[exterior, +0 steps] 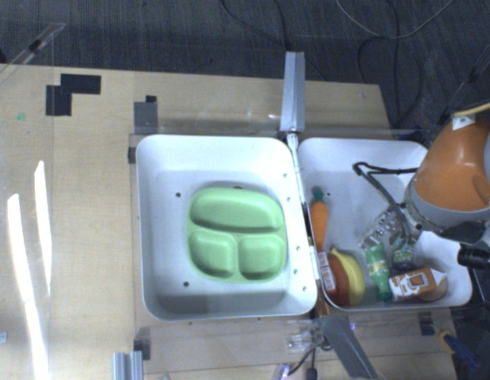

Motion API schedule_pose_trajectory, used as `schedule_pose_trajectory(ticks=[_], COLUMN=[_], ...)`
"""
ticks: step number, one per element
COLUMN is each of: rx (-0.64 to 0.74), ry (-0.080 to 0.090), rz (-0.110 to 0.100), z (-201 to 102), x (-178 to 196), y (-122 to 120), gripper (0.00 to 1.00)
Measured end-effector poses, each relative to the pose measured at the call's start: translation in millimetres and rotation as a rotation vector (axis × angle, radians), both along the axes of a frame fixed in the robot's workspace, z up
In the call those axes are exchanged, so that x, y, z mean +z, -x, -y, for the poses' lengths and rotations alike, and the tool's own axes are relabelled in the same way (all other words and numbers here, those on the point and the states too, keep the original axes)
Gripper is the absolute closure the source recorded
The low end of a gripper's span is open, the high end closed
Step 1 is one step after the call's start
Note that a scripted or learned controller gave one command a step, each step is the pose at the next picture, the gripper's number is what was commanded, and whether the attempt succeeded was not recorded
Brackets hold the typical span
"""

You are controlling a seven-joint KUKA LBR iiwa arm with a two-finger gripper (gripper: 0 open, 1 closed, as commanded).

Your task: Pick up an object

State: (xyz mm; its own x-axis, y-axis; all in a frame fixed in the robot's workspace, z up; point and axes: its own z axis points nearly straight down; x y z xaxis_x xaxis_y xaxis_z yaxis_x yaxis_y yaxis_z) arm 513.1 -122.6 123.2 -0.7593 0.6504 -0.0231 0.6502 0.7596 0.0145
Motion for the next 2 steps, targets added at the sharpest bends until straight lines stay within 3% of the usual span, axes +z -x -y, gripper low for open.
schedule_pose_trajectory(ticks=[1, 2], rx=[-0.007, -0.007], ry=[-0.003, -0.003], rz=[-0.017, -0.017], z=[-67.8, -67.7], x=[146.4, 146.3], y=[23.4, 23.4], gripper=[1.0, 0.0])
